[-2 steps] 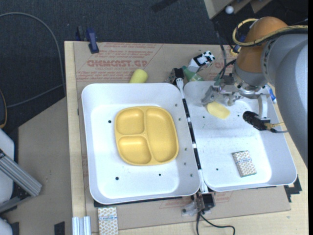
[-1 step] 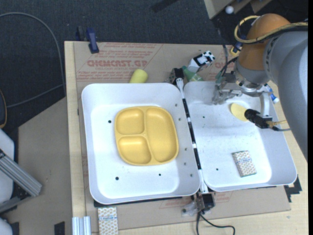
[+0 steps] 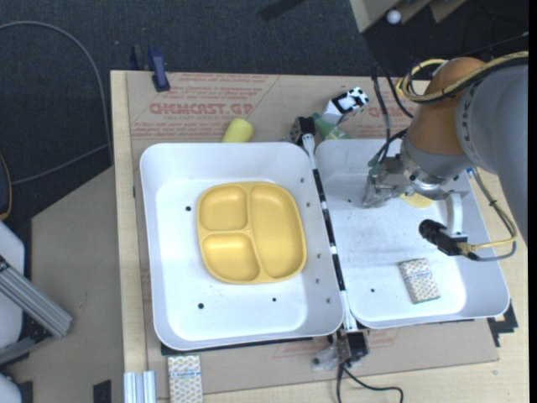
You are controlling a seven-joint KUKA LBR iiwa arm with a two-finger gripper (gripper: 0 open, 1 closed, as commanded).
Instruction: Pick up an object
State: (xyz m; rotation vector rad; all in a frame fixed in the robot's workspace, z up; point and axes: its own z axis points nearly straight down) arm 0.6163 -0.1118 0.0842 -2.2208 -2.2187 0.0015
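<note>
1. The left bin holds a yellow divided plate, lying flat near the bin's middle. It looks like stiff moulded plastic, light but broad and low; a two-finger claw would most likely need the raised rim, since the smooth curved face offers nothing to pinch.

2. Behind the left bin, on the cardboard, a small yellow cylinder lies on its side, outside both bins.

3. The right bin touches the left bin along the middle seam. Its floor is mostly bare white, with scuff marks.

4. The gripper hangs low over the far half of the right bin, well clear of the seam. How far its claw stands apart I cannot tell at this slant, and nothing shows between it.

5. A small patterned packet lies flat in the near half of the right bin, toward the gripper's near side and well apart from it. I judge it the likeliest thing to pick: light, thin, perhaps soft or crinkly, so it could slide or buckle. Pinching across its narrow width seems best.

6. A yellowish scrap shows just beside the wrist; too hidden to identify.
</note>
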